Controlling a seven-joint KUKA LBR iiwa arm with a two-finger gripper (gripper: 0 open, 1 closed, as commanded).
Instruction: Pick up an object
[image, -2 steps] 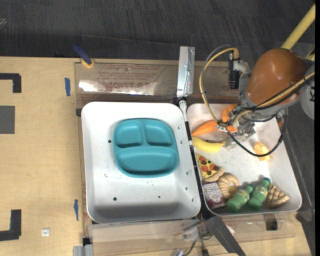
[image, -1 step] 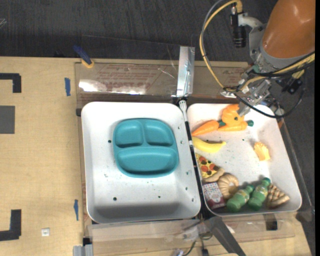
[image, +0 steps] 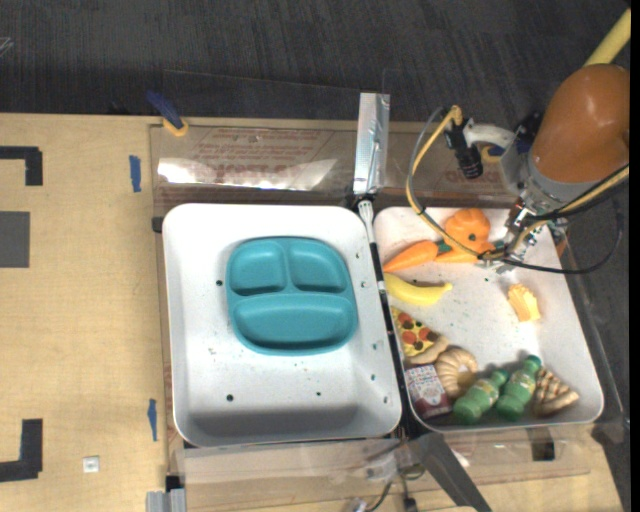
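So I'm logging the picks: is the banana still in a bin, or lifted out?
In. The banana lies flat on the right bin's floor, below the carrot, apart from the gripper.

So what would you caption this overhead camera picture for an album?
Robot gripper reaching into the right bin of toy food, beside a carrot.
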